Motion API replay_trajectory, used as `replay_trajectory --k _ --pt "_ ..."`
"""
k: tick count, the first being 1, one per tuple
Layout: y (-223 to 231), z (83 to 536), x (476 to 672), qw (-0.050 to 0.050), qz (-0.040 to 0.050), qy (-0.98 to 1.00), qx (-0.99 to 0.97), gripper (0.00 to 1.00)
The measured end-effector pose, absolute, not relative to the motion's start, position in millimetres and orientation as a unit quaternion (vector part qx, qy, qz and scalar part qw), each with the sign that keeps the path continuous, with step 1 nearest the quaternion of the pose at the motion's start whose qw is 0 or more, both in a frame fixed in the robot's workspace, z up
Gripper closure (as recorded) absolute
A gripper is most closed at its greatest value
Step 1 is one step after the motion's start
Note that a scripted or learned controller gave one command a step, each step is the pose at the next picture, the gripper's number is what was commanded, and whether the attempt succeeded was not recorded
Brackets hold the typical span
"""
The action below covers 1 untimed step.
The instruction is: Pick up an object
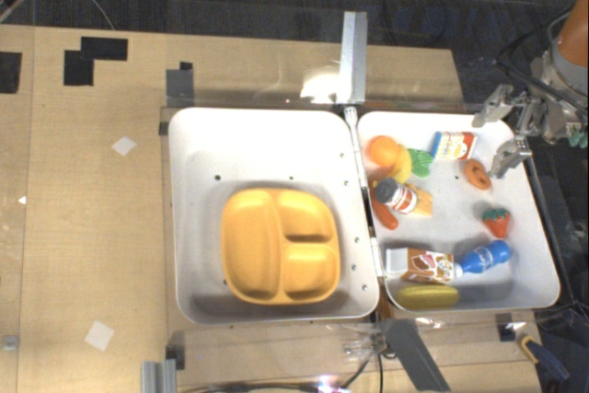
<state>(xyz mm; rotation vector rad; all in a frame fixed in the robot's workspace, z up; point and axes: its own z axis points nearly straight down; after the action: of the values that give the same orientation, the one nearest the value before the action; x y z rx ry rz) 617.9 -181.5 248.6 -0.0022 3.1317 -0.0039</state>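
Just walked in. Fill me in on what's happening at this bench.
A robot arm reaches in from the right, its hand hovering over the far right corner of the right bin with nothing between its fingers. That bin holds small toy groceries: an orange, a strawberry, a blue bottle, a small carton and more. The left bin holds a yellow divided tray. Nothing has been picked up yet.

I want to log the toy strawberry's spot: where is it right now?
The strawberry lies in the right bin, near its right wall, above the blue bottle and below the gripper.
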Motion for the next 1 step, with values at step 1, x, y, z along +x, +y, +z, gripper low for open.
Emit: replay_trajectory --k 1 --pt "-150.4 95.2 578.0 0.004 0.0000 0.997 0.073 0.00"
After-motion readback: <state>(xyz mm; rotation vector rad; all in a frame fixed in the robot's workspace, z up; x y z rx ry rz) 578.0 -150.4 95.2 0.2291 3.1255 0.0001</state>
